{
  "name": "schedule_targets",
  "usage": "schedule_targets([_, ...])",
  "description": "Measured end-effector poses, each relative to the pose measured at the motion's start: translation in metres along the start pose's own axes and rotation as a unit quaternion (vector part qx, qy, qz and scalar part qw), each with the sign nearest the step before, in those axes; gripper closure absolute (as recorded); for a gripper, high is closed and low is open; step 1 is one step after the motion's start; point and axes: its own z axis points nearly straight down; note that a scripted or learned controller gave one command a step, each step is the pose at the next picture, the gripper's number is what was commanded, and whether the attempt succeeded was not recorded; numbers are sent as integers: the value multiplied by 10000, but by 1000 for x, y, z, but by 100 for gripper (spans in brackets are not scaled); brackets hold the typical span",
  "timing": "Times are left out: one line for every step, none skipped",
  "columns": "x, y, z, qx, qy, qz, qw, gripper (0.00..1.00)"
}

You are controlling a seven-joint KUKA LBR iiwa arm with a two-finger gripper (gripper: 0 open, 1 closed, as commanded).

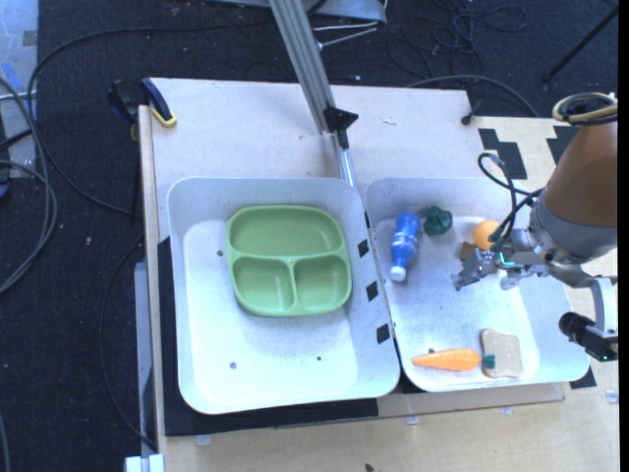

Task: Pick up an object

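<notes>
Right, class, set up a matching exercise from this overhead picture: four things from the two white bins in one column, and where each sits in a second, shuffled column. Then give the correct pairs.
Things
1. green divided plate
2. blue bottle
3. orange carrot
4. gripper

Places
A. near the front edge of the right bin, beside a tan slice of bread
B. over the right bin, next to a small orange ball
C. in the left bin
D. close to the right bin's left wall, beside a dark green item

Pairs: 1-C, 2-D, 3-A, 4-B
</notes>
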Motion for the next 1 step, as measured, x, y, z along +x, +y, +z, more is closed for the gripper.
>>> schedule_targets([0,0,0,-7,-1,-1,10000,0])
